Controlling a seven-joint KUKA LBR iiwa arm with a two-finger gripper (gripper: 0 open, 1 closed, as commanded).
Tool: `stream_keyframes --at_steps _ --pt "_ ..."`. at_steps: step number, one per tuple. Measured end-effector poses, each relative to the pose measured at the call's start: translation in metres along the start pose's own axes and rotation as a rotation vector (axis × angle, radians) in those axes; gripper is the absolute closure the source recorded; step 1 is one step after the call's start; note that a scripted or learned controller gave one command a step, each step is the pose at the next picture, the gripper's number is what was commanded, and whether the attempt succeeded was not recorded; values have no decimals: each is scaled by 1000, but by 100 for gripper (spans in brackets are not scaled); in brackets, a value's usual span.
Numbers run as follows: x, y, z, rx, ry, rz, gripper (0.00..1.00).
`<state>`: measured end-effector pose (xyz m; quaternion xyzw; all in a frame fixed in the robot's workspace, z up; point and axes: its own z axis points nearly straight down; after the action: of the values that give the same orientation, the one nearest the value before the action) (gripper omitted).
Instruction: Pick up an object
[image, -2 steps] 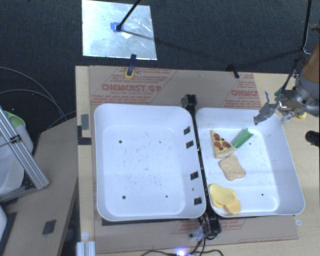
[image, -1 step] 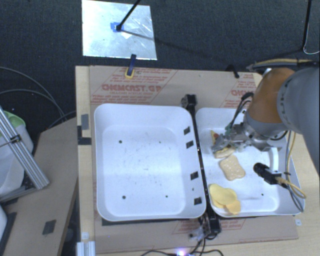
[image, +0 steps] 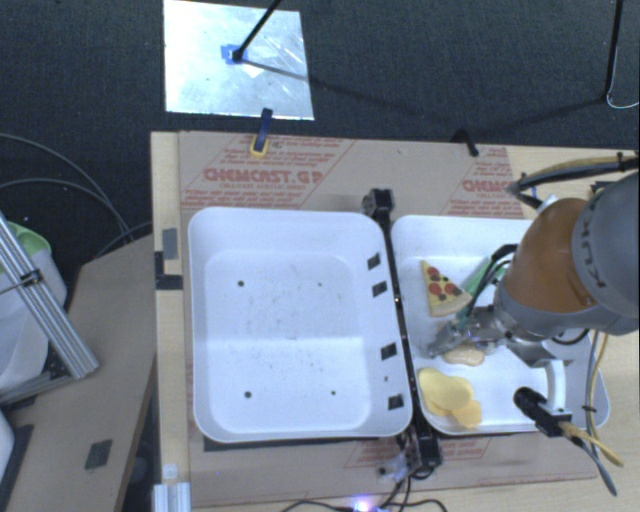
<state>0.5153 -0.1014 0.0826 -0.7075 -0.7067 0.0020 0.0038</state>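
Here, nearest the camera, a yellow toy (image: 449, 396) lies in the right bin (image: 415, 240). Just beyond it the jaws (image: 458, 340) hang low over a small tan piece (image: 464, 354), seemingly closing in for a grasp; their spread I cannot tell. Next comes a firm pinch, then a lift. Farther back lies a pizza slice (image: 441, 287). The arm (image: 560, 270) hides the bin's right part.
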Motion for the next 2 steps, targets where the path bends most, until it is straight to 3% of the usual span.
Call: stream_keyframes --at_steps 1,2 --pt "-20 77 -4 -17 -5 -6 0" --pt "-9 109 -4 -14 -3 -7 0"
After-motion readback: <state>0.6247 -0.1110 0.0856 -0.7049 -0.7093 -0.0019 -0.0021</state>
